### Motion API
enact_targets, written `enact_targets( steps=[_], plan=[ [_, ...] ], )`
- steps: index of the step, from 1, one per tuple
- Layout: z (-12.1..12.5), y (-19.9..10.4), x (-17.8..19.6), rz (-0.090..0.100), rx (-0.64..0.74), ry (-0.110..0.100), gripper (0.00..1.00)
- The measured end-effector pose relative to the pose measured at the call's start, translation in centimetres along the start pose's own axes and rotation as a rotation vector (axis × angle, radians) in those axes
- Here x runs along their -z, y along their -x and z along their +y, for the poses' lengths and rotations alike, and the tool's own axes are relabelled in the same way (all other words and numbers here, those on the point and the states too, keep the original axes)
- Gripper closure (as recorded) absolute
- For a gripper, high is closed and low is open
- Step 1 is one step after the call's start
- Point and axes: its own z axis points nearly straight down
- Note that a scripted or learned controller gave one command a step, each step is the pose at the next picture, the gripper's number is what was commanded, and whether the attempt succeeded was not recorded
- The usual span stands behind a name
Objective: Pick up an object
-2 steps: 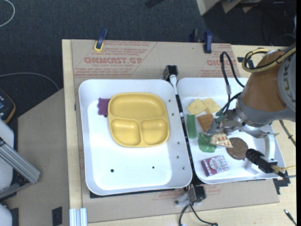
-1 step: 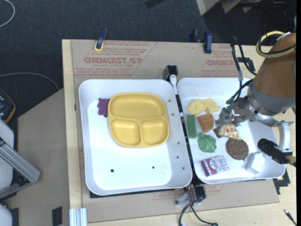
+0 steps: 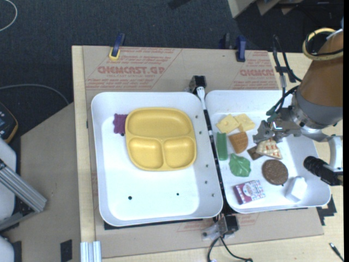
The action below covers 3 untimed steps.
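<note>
Approach step. Tool (image 3: 268,134) hovers low in the right bin (image 3: 311,198), just over the pizza slice (image 3: 269,149), above the brown cookie (image 3: 275,171). Tool's opening: cannot tell; nothing visibly held. Next: descend, close on slice.

The arm (image 3: 322,75) runs off the right edge, so you can't see most of it, and its bulk covers the far right corner of the right bin (image 3: 256,97). The end effector (image 3: 271,132) is a dark tangle, so whether its fingers are spread or closed is anyone's guess. The purple thing (image 3: 119,124) in the left bin (image 3: 109,173) is half tucked behind the yellow tray (image 3: 161,137), so its shape is unclear.
</note>
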Motion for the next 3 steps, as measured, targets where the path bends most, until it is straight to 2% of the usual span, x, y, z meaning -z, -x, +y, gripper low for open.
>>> enact_targets(
  steps=[1,2,3],
  plan=[
    [3.2,-4.2,-1.0,0.002,0.004,-0.002,1.00],
    [5.9,-9.1,0.4,0.003,0.006,0.000,1.00],
    [8.5,-12.9,-0.9,0.002,0.004,-0.002,1.00]
  ],
)
